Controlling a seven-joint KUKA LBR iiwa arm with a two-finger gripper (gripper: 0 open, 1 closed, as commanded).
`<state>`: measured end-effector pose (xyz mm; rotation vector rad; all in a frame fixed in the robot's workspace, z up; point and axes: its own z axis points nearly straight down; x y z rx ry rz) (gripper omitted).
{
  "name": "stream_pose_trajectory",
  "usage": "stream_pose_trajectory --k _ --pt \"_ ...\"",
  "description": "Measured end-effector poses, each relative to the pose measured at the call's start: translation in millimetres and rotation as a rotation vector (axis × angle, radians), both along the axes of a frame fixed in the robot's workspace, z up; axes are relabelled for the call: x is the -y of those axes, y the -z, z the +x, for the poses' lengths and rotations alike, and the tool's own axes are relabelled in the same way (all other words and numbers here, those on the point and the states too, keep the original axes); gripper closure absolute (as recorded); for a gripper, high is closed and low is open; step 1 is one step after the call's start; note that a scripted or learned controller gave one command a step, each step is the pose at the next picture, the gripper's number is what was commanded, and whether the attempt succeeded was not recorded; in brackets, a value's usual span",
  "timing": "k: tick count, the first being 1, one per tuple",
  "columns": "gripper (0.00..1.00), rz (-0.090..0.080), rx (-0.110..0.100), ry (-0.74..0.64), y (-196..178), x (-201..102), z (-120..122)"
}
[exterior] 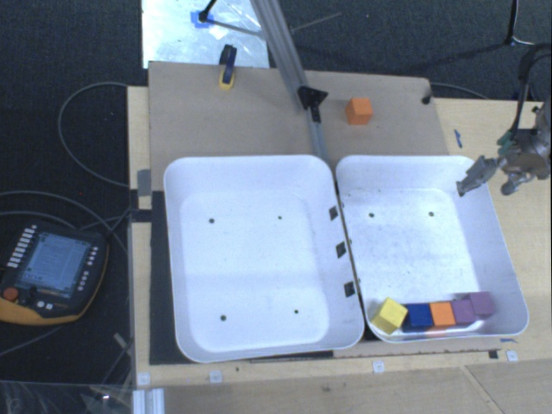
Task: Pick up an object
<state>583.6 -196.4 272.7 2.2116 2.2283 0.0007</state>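
Two shallow white plastic bins sit side by side on the pale wooden counter [259, 110], the left bin [185, 231] showing only small dark dots on its floor. In the right bin [483, 240], five small cubes are lined up in a row along the near wall: a yellow cube [390, 315] tilted at the left end, then a blue cube [419, 316], an orange cube [442, 314], a pale purple cube [463, 310] and a darker purple cube [481, 304] at the right end, each touching or just beside its neighbour. The metal claw [489, 177] comes in from the right and hangs over the far right rim of the right bin, well apart from the row of cubes; its two dark fingers stand spread apart with nothing between them. Another small orange cube [360, 110] rests on the counter beyond the bins, near a grey metal pole [280, 37] that slants across the counter towards the gap between the bins. A small blue and yellow clamp [228, 65] lies at the far edge of the counter, and off to the left a grey and orange handheld control pendant [47, 270] rests on the dark floor
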Motion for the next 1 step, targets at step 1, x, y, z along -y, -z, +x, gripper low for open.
stream_pose_trajectory --k 1 --pt "0.0 -0.001 0.006 0.003 -66.6 -15.9 -53.6"
